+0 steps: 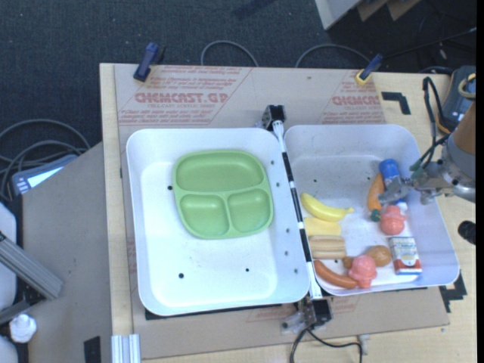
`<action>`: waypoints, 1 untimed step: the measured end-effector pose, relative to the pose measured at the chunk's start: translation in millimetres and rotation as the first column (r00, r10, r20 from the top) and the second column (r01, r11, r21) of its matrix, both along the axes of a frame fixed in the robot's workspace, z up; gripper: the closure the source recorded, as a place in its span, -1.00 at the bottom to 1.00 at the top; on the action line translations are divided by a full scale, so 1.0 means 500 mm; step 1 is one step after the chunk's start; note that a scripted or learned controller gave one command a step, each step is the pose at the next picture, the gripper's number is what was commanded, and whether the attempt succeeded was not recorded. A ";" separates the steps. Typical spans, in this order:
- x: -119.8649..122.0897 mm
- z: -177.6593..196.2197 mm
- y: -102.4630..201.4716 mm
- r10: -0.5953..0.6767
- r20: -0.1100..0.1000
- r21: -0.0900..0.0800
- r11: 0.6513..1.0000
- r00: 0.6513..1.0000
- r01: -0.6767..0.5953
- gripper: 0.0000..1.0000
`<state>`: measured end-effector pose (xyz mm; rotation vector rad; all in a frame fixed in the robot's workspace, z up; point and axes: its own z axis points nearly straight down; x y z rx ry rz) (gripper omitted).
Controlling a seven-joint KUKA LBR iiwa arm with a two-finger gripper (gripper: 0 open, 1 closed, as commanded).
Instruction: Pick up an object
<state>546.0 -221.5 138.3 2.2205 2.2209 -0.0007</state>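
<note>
Sausage nearest; one banana, one green tray, two bins.

Left bin — mostly open floor, only the green divided plate is set toward its back. Right bin — front half is crowded by toy food; back-left floor is left free.
</note>
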 end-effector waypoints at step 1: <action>0.112 -0.108 0.080 0.001 0.000 0.001 1.000 1.000 -0.001 -1.00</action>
